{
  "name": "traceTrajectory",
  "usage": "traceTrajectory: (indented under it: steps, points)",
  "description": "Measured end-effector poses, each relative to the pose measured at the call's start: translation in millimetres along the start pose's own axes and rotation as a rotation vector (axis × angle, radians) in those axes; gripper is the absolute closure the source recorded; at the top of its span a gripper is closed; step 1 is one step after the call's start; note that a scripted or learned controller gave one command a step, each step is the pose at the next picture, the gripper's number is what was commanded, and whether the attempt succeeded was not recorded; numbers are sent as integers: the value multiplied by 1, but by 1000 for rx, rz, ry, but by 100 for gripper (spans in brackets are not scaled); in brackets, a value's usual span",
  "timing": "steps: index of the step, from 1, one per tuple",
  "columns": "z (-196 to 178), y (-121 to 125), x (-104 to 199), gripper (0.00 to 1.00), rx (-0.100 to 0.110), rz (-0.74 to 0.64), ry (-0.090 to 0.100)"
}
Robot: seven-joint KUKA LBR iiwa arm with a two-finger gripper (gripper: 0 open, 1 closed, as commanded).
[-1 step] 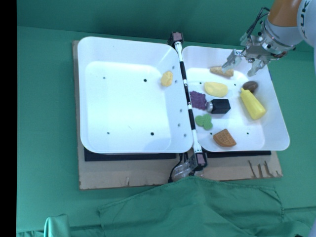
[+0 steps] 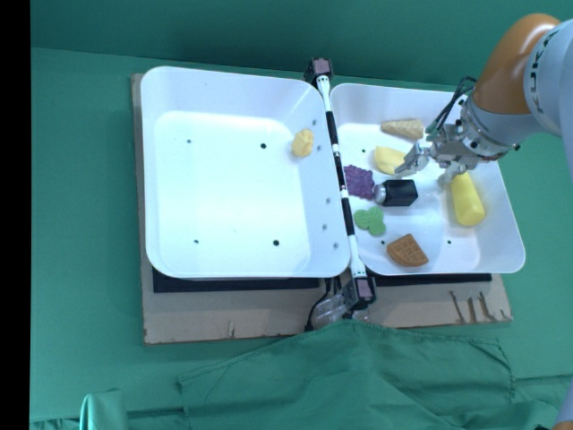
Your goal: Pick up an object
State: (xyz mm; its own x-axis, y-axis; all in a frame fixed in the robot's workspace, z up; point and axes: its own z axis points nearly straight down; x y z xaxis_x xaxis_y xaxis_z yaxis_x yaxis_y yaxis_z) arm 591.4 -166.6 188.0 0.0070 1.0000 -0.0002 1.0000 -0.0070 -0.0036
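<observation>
Hovering in right bin [image 2: 501, 240], jaws [image 2: 428, 161] spread wide, unladen; yellow piece [image 2: 388, 159] just beside.

Small yellow lump [image 2: 303, 142] lies in the left shallow white bin [image 2: 179, 106]; long yellow corn-shaped piece [image 2: 466, 199] and orange waffle wedge [image 2: 407, 251] lie in the right shallow white bin [image 2: 501, 249].

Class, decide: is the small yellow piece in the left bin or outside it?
Inside: the small yellow piece lies on the left bin floor near its right wall.
</observation>
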Motion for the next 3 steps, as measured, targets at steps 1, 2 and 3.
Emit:
traceTrajectory:
  steps: [1, 2, 3]
  points:
    - [2, -81, 12, 0, -28, -1, -9]
    - [3, -21, 39, 0, -20, -6, -7]
    - [2, -71, 41, 0, -27, -2, -7]
